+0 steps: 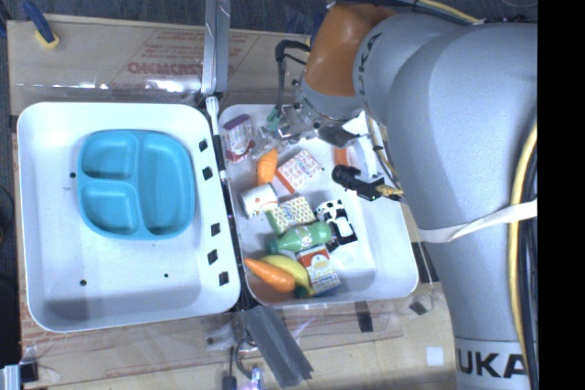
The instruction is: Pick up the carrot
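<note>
Two white bins on wooden bench, floor seemingly dark.

Bench with two white bins

The brown bench bears a left bin and a right bin side by side, a grey divider bar standing between them at the far edge and a blue clamp at the far-left corner.

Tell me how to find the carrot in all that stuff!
Look in the right-hand white bin, the crowded one. Go to its near-left corner, beside the yellow banana. The carrot is the long orange thing with a pointed end, lying flat below the green bottle.
</note>
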`<action>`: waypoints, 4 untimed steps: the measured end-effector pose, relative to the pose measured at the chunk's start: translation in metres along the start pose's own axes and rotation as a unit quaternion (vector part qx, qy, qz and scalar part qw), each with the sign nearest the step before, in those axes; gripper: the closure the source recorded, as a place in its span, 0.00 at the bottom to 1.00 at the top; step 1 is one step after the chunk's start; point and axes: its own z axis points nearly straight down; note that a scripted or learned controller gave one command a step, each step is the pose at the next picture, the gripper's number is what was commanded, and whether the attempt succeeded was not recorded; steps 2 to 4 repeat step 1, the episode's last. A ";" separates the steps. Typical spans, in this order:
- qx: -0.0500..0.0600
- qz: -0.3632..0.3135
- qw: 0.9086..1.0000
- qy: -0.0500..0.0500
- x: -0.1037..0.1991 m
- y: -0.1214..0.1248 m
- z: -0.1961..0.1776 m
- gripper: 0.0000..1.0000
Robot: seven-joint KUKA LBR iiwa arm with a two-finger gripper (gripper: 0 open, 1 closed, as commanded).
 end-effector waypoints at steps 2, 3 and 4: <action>-0.004 0.006 1.000 -0.001 -0.066 -0.018 -0.074 1.00; -0.004 0.006 1.000 -0.001 -0.066 -0.018 -0.074 1.00; -0.004 0.006 1.000 -0.001 -0.066 -0.018 -0.074 1.00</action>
